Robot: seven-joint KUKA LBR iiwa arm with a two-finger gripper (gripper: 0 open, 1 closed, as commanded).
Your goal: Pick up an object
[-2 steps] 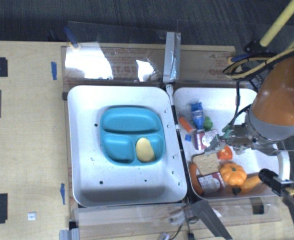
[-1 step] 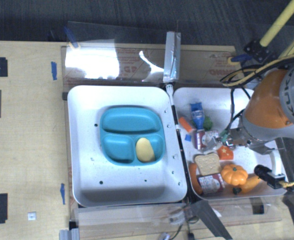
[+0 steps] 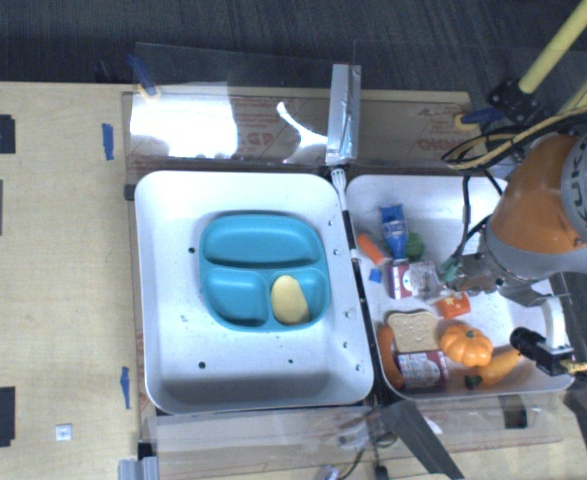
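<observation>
Wooden bench [image 3: 43,298], two white bins [image 3: 173,368]

Egg [image 3: 289,299] in tray [image 3: 235,243] — left bin [image 3: 163,268].

the arm [image 3: 558,203] comes in from the right, its orange band above the grey wrist. it bends down and to the left, the gripper [image 3: 451,278] held low at its end.
</observation>
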